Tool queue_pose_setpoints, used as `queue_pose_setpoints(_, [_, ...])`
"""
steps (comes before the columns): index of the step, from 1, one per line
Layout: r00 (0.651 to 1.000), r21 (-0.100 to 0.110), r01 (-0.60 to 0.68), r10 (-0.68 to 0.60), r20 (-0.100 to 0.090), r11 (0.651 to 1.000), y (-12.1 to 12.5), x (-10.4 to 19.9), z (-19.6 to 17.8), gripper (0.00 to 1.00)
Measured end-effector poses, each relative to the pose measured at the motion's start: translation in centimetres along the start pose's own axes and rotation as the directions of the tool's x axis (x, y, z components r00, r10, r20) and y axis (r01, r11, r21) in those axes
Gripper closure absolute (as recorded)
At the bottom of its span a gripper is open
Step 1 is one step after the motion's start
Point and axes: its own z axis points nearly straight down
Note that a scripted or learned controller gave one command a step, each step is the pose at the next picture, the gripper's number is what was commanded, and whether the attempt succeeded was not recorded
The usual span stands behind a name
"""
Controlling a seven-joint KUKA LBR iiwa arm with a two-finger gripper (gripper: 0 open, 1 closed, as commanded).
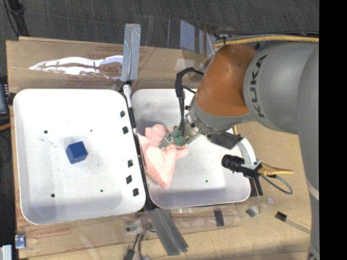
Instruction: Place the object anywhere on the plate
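Cardboard bench (65,56) bears both bins; end effector (176,138) meets pink cloth (160,158), grip unreadable.

Blue cube (77,151); pink cloth (159,158); white bins (32,118); grey-orange arm (260,85).

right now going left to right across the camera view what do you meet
blue cube in the left bin → pink cloth in the right bin → gripper → grey arm
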Motion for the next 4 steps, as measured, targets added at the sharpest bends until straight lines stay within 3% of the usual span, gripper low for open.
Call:
queue_pose_setpoints(1, [0.919, -0.001, 0.395, -0.395, 0.004, 0.919, 4.1, 2.8, 0.6, 1.00])
queue_pose_setpoints(2, [0.689, 0.000, 0.725, -0.725, 0.006, 0.689, 6.8, 6.7, 0.7, 1.00])
queue_pose_setpoints(3, [0.488, 0.001, 0.873, -0.873, 0.006, 0.488, 11.4, 10.0, -0.3, 1.00])
queue_pose_setpoints(4, [0.487, 0.002, 0.874, -0.874, 0.004, 0.487, 15.5, 13.7, 0.2, 1.00])
